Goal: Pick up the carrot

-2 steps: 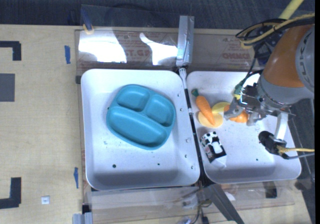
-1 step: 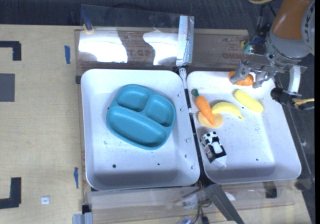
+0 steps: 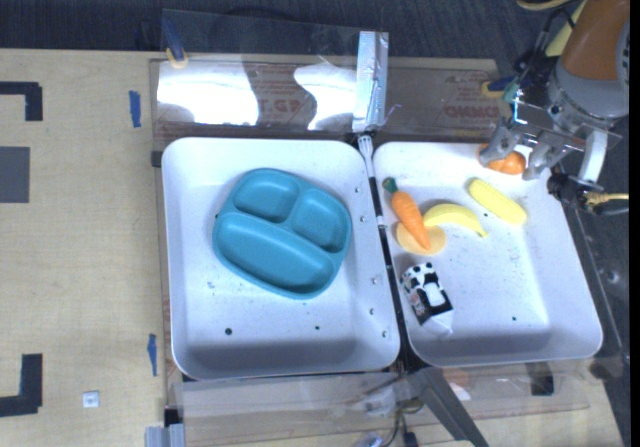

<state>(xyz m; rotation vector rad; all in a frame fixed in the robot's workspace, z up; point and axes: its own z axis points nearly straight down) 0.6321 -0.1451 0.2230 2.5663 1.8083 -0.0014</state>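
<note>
The carrot (image 3: 406, 212), orange with a green top, lies in the right bin (image 3: 520, 325) near its left wall, pointing toward the far corner. My gripper (image 3: 513, 159) hangs over the bin's far right edge, well to the right of the carrot. A small round orange thing (image 3: 508, 164) sits between its fingers, which are closed against it.
A banana (image 3: 455, 218) touches the carrot's right side, and a yellow piece (image 3: 497, 201) lies beyond it. A black-and-white toy (image 3: 427, 293) lies nearer the front. The left bin (image 3: 200, 315) holds a blue divided plate (image 3: 283, 230). A clear panel (image 3: 270, 85) stands behind.
</note>
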